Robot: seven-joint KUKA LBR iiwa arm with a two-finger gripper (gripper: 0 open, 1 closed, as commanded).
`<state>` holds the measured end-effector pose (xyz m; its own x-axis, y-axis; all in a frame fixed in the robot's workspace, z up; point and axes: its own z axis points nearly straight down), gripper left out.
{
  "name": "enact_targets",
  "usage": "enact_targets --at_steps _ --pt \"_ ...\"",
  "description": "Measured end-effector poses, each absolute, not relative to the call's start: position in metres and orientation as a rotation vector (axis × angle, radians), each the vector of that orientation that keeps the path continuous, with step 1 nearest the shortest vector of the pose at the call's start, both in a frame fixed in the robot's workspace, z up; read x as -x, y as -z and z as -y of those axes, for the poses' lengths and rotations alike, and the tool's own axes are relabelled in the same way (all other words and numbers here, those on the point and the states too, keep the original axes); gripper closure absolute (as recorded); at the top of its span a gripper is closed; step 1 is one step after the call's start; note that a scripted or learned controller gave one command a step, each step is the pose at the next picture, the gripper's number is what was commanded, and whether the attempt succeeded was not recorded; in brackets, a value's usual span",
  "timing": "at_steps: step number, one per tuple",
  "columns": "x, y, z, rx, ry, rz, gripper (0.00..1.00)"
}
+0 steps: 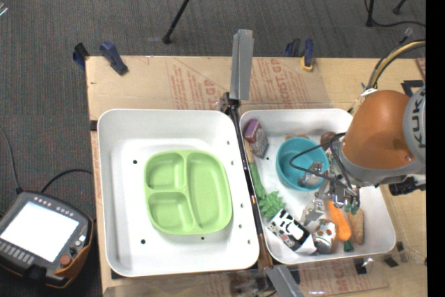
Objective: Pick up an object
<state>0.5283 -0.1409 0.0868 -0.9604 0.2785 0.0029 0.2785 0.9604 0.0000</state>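
Nearest your viewpoint, at the six-o'clock rim of the right bin point(386, 236), you have the clutter the arm is working over: a black-and-white patterned item point(288, 229), a small pale round object point(323, 242), an orange carrot point(338, 220) and a tan piece point(357, 227) just beside it. Green leafy toys point(268, 202) lie toward nine o'clock along the divider.

Directly above that pile sits the gripper point(327, 199), lowered into the bin with the orange band of the arm point(379, 132) behind it at about two o'clock. I cannot tell whether it is spread or pinched (the linkage and cables mask the tips), and nothing reads clearly as caught between them, so treat the pick as not yet achieved. My judgement: the approach and descent look done; closing, lifting and confirming a hold are left. The carrot seems the likeliest target, though that is a guess.

Farther back, a teal bowl point(300, 161) sits at the bin's centre and a small purple carton point(256, 136) at eleven o'clock. Across the divider, the left bin point(115, 163) holds a green divided plate point(188, 192), untouched.
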Motion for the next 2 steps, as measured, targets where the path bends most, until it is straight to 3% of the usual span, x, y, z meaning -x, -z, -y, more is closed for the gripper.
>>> enact_targets --at_steps 1,2 --pt "-0.616 -0.088 0.116 0.474 0.003 3.108 0.00" --pt "-0.544 -0.088 0.217 0.631 -0.003 3.077 0.00"
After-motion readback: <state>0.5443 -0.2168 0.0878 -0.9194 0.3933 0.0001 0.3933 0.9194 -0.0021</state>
